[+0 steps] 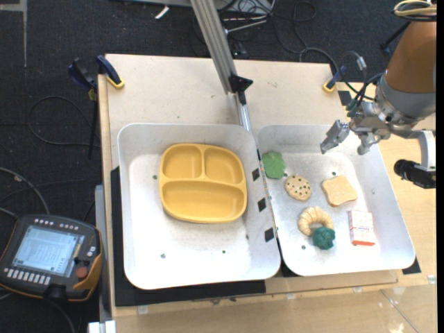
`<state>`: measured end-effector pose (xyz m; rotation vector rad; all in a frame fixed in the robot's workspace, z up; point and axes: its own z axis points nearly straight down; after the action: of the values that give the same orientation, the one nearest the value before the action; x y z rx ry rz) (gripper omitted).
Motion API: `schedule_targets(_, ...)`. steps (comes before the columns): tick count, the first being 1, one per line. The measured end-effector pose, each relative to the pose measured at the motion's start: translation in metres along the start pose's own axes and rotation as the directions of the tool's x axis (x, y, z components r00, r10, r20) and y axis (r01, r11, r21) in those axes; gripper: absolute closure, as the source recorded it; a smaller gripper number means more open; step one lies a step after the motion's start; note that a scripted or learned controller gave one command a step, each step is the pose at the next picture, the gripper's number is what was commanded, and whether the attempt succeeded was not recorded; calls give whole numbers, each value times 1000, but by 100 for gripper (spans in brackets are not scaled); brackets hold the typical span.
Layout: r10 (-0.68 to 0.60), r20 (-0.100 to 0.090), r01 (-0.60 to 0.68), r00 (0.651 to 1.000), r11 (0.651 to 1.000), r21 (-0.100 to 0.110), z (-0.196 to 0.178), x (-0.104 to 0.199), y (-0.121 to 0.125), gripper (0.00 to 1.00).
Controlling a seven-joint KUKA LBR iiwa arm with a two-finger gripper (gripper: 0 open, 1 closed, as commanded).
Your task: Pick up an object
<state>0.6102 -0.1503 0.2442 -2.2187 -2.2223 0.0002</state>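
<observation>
My gripper (pixel 349 140) hangs open above the far edge of the right bin (pixel 392 201), with nothing between its fingers. Below it in that bin lie a slice of toast (pixel 339 190), a spotted cookie (pixel 298 187), a green leafy piece (pixel 273 164), a pale croissant-like roll (pixel 314 218), a teal broccoli piece (pixel 323 238) and a small white and red carton (pixel 361 227). The toast is the nearest of them to the gripper, lying a little nearer the front.
A yellow divided tray (pixel 203 182) lies in the left bin (pixel 139 255). A slanted metal bar (pixel 216 37) crosses the back of the bench toward the bins' junction. Clamps sit at the bench's far corners. A teach pendant (pixel 45 255) rests at the lower left.
</observation>
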Motion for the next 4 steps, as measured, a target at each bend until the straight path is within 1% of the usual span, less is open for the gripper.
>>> schedule_targets(1,0,0,0,1000,1000,0,0,0,0,0)
schedule_targets(2,-2,0,2,1000,1000,4,54,9,6,0)
schedule_targets(3,3,1,-3,1000,1000,4,105,-1,4,0)
schedule_targets(4,2,3,-2,1000,1000,-10,145,-1,7,0)
